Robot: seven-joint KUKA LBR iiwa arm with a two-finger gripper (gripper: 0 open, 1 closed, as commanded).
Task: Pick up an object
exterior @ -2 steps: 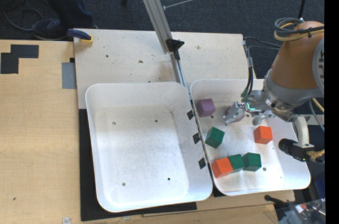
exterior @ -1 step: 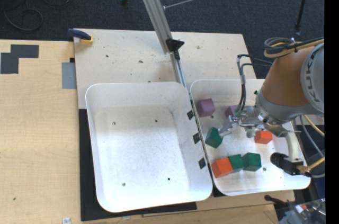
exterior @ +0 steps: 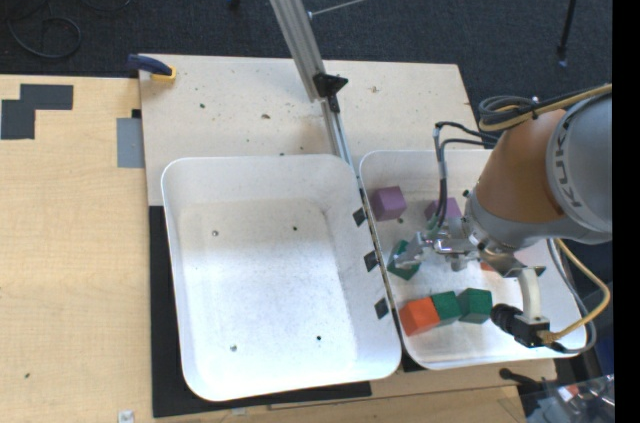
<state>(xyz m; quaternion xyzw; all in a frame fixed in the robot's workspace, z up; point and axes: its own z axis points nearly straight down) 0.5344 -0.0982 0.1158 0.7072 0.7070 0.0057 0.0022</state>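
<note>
The arm (exterior: 545, 176) reaches in from the right over the right-hand bin (exterior: 450, 363), its orange band sitting above the wrist, and the hand (exterior: 408, 256) hangs low inside that bin near its left wall. Something dark green (exterior: 403, 268) shows at the fingertips, but whether the hand is grasping it, clenched or released cannot be told from this slant. Taking the right-hand bin as the landmark: a purple cube (exterior: 388, 202) lies toward its far left corner, a second purple block (exterior: 447, 209) sits further in beside the arm's black cable, partly hidden by it, and an orange cube (exterior: 420, 315) rests near its front edge, touching a green block (exterior: 445, 308) with another green cube (exterior: 476, 304) just beside that. To the left of this bin, with its rim close against it, lies the larger left-hand bin (exterior: 190, 211). Behind the bins, a slanted aluminium rail (exterior: 290, 16) runs up from the desk (exterior: 240, 106), and a small blue and yellow tool (exterior: 152, 66) lies at the desk's far left corner.
</note>
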